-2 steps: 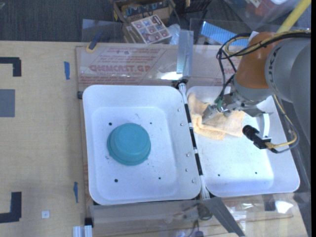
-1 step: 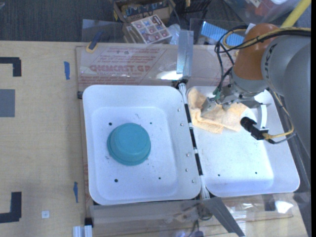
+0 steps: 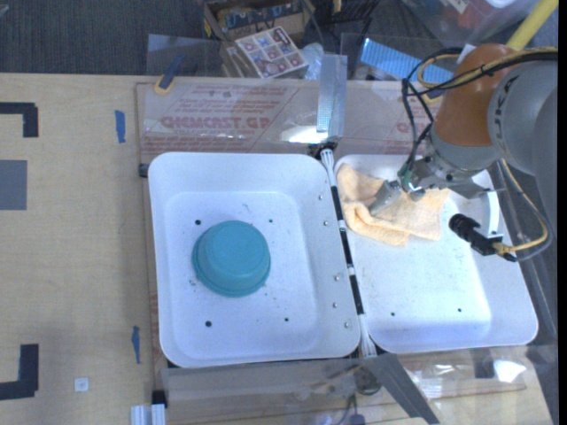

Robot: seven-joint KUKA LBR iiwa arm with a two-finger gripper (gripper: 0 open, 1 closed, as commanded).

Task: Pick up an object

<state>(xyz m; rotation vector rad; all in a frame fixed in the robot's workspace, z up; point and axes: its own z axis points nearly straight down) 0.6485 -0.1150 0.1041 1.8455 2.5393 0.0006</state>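
A crumpled yellow cloth (image 3: 390,215) lies at the back left of the right bin (image 3: 443,317). My gripper (image 3: 387,199) reaches down from the right and presses into the cloth's middle, its tips sunk among the folds. A teal bowl (image 3: 232,257) rests upside down in the left bin (image 3: 177,193), far from the gripper.
A black cable plug (image 3: 469,232) hangs over the right bin just right of the cloth. The metal divider (image 3: 341,237) runs between the two bins. Boxes and clutter (image 3: 266,47) lie beyond the bench's back edge.
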